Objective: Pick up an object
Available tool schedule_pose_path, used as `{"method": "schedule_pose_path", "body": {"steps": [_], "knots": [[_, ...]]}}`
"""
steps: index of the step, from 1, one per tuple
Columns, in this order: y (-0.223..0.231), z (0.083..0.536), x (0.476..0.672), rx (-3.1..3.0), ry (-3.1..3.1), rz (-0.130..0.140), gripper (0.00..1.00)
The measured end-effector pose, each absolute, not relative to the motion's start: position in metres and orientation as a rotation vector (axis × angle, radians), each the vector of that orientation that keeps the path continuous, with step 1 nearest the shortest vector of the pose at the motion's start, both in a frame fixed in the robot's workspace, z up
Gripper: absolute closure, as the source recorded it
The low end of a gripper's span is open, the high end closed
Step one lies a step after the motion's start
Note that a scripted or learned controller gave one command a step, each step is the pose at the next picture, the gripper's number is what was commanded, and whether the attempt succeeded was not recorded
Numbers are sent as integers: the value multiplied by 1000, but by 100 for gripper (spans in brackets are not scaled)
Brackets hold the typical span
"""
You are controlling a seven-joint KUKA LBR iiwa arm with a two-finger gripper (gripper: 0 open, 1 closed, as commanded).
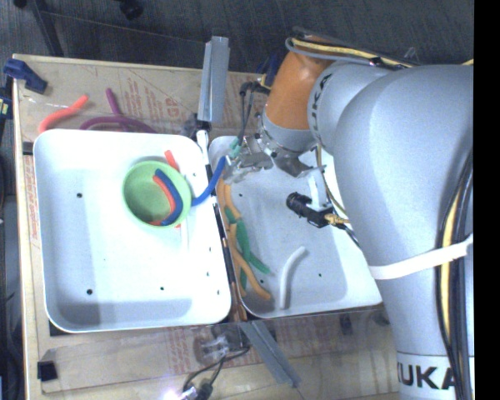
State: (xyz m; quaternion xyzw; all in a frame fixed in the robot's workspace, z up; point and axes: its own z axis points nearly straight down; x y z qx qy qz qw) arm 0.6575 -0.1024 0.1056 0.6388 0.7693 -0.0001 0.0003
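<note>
While the metal two-finger gripper (248, 158) sits low over the far left corner of the right-hand shallow white bin (337, 283), I can't tell from this angle whether it is open or closed, or whether anything is in it; it's a small cluttered blob under the orange wrist band (290, 90). So I judge the pick as not done, at best mid-attempt.

Just beside the tool: a thin blue strip (212, 182) draped across the wall between the two bins, one end near the gripper, the other down toward the left bin. Touching the tool or not, can't say.

Below the gripper, along the right bin's left wall: a pile of long orange and green flexible strips (242, 252). Further out on that floor: a white curved tube (290, 267), well clear of the tool.

Left-hand shallow white bin (92, 282): green round bowl (154, 192) with red and blue curved pieces in it, well apart from the gripper.

Left to do, as I read it: a confirmed grasp and a lift. The nearest candidates are the blue strip and the orange-green pile.
</note>
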Motion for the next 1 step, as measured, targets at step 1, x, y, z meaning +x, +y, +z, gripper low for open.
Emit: {"method": "schedule_pose_path", "body": {"steps": [1], "knots": [[-80,193,657,2032,2397,2,100]]}}
